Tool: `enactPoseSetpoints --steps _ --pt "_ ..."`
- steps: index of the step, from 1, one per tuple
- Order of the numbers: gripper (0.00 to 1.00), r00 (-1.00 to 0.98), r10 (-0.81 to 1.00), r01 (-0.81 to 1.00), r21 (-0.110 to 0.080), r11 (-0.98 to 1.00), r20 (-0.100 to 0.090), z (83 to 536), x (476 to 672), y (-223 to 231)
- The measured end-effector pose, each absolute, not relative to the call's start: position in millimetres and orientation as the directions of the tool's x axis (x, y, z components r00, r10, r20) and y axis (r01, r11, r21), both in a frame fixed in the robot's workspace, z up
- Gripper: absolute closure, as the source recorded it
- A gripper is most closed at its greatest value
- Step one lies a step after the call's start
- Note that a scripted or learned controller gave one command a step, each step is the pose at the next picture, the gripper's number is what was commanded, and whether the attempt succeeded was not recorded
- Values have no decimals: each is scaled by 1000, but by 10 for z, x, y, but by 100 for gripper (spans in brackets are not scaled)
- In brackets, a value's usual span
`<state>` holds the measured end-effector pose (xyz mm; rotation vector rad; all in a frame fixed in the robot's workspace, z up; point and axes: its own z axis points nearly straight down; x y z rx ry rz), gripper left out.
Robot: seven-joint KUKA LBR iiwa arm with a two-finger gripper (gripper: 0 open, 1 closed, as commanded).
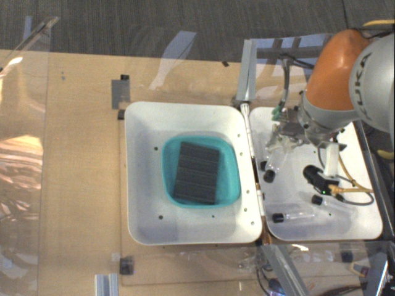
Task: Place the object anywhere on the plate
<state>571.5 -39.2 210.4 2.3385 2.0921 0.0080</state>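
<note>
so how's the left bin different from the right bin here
The left bin holds a teal plate with a dark ribbed block lying on it; the right bin holds no plate, just small dark-tipped parts. The arm with its gripper hangs over the right bin, not the left. Both are shallow, white, rounded at the corners, side by side.

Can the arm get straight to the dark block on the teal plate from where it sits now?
Probably yes: the dark block lies exposed on the teal plate, nothing above it; the arm is over the neighbouring bin.
</note>
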Motion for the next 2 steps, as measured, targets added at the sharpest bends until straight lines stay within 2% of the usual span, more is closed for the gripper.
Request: enactPoseSetpoints --steps 1,2 --pt "100 -9 1000 1000 4 9 1 2032 5607 475" --pt "0 -9 1000 1000 5 9 1 2033 5608 471"
